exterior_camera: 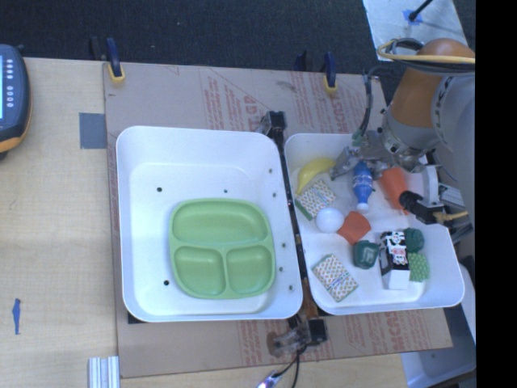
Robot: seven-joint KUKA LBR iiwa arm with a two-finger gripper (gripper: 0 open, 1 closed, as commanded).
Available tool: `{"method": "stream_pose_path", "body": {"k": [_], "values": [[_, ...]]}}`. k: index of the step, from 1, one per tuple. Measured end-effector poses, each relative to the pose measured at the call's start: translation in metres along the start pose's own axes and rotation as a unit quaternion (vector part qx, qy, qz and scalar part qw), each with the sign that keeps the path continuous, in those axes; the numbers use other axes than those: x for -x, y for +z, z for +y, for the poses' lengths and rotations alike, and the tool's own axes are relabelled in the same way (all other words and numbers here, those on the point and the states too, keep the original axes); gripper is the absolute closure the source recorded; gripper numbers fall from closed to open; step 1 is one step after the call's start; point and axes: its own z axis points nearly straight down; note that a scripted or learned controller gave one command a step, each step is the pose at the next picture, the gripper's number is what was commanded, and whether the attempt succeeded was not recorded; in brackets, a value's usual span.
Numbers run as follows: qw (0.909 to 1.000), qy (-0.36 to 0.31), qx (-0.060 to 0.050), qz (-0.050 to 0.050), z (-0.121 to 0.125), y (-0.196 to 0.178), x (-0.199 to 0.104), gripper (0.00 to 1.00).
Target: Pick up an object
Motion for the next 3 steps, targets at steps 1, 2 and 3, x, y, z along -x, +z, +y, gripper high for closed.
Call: {"method": "stream_pose_path", "body": {"k": [1,2,3], "values": [[1.0000,0.000,-0.002,0.000,-0.002,-0.011,0.002,1.00],[1.0000,0.001,0.003,0.000,0.003,-0.099,-0.029,1.00],[1.0000,0.001,-0.006,0.002,-0.085,-0.099,-0.079,1.00]]}}
